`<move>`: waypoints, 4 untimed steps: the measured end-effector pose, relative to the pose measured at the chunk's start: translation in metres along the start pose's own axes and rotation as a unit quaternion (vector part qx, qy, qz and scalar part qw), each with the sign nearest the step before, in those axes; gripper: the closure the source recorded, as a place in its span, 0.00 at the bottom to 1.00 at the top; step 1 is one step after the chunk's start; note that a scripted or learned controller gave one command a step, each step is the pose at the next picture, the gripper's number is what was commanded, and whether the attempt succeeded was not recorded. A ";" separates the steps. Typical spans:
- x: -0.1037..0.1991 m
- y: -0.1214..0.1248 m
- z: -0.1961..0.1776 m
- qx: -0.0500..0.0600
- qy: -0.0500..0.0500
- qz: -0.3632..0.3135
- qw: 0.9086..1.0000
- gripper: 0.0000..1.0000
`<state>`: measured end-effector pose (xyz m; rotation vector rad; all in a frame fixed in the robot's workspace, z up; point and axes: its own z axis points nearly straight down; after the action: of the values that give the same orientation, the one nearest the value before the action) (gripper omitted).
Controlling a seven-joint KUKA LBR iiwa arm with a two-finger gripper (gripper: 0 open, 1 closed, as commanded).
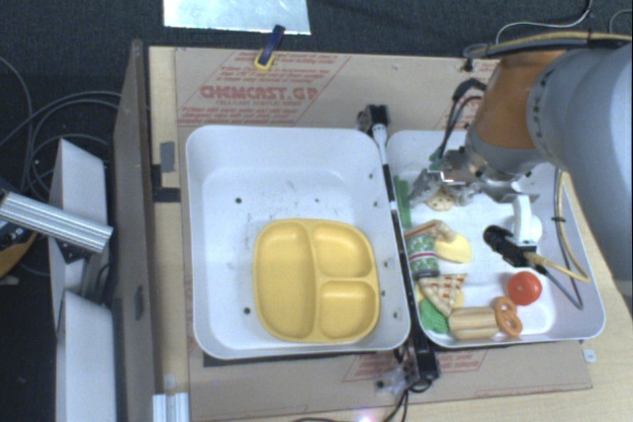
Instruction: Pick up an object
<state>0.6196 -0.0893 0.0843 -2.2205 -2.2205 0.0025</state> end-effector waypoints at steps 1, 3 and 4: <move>-0.033 0.010 -0.032 -0.004 -0.001 0.000 1.000 0.00; -0.007 0.035 -0.001 -0.003 0.000 -0.002 1.000 0.00; -0.005 0.031 0.000 -0.002 0.000 -0.002 1.000 0.00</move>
<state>0.6506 -0.0941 0.0847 -2.2178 -2.2270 -0.0009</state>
